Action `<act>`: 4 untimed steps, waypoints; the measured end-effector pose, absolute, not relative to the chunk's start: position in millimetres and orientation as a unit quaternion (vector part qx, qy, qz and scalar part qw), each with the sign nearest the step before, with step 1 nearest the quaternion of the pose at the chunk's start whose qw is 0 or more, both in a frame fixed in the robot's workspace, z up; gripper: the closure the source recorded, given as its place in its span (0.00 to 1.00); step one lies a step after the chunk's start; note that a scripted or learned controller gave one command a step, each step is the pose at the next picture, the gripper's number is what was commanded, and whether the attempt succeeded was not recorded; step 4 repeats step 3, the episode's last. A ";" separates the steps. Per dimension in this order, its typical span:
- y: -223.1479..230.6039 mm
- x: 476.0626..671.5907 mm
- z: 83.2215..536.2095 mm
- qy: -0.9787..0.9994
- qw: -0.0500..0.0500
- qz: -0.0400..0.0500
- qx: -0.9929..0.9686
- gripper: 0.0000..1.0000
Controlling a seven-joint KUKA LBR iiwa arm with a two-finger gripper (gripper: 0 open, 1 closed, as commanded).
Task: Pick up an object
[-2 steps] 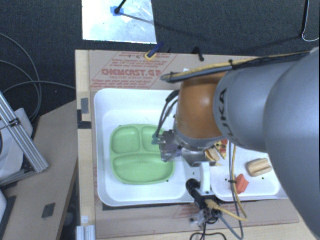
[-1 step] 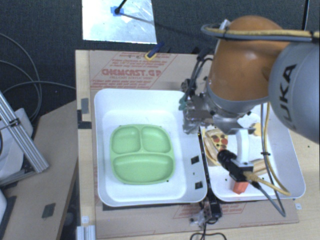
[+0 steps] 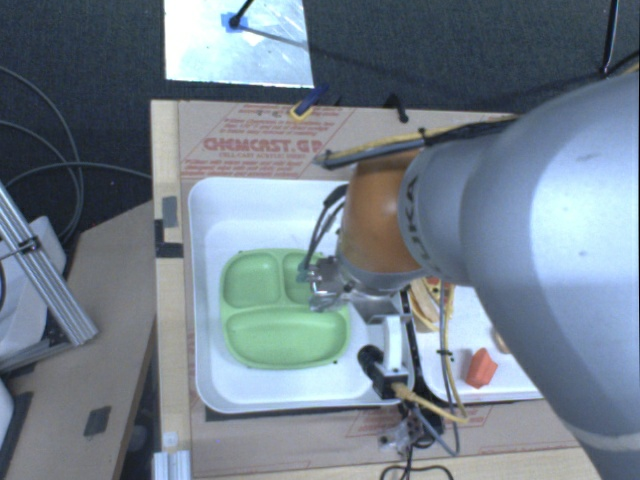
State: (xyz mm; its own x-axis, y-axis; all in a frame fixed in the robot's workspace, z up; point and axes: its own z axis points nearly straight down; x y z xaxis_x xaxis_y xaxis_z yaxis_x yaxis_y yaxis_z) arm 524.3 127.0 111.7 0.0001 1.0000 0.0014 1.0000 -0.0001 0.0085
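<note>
A light green divided plate (image 3: 275, 318) lies in the left white bin (image 3: 215, 268) and takes up most of its floor. My gripper (image 3: 322, 286) hangs over the plate's right edge, near the small upper compartment, and the grey wrist with its orange band (image 3: 375, 218) hides most of it. A small orange-red object (image 3: 482, 366) lies in the right bin near its front edge, to the right of the gripper.
The big grey arm (image 3: 540, 228) covers most of the right bin. A pale yellow thing (image 3: 430, 306) peeks out beside the wrist, partly hidden. A cardboard sheet (image 3: 260, 138) lies behind the bins. A metal frame (image 3: 45, 278) stands at the far left.
</note>
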 end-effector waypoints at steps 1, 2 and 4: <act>32.0 574.8 189.6 0.704 0.006 0.003 0.710 1.00; 53.9 523.7 183.9 0.708 -0.001 0.000 0.707 1.00; 10.4 551.8 184.5 0.706 0.002 0.001 0.708 1.00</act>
